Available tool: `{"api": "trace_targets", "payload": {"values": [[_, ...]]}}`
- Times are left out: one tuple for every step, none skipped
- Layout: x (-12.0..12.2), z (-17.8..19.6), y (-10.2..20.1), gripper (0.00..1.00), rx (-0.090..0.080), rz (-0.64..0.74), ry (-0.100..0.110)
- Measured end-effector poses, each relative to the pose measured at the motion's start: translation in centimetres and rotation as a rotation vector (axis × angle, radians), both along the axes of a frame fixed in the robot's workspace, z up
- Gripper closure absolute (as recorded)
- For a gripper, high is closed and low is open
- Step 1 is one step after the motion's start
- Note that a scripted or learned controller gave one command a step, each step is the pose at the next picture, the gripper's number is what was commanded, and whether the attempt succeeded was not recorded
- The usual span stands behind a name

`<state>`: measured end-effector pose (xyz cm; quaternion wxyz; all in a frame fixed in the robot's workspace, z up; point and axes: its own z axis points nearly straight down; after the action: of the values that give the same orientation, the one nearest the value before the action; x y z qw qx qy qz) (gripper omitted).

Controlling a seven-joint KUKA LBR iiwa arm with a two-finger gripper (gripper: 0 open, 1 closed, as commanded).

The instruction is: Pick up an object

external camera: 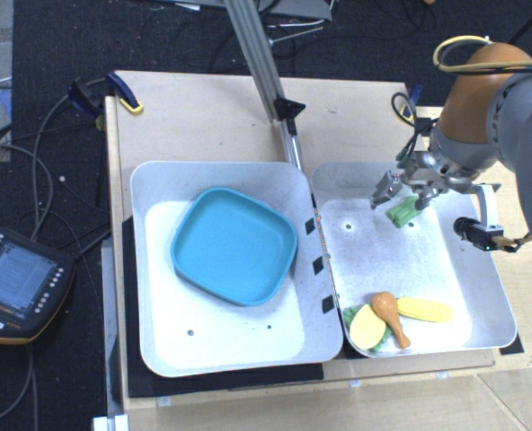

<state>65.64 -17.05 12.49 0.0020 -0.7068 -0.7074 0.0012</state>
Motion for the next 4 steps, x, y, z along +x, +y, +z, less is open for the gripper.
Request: {"api": "trace_targets", "payload": {"values": [[0.1, 1.4, 0.0, 1.00, -0.002, 0.000, -0.006], [-0.6, 6.4, 0.4, 1.00, -0.002, 0.000, -0.009], [-0.6, 11.7, 0.4, 1.00, -0.002, 0.000, -0.009], [-1.4, 12.3, 5.5, 1.00, 0.000, 0.004, -0.006]]}}
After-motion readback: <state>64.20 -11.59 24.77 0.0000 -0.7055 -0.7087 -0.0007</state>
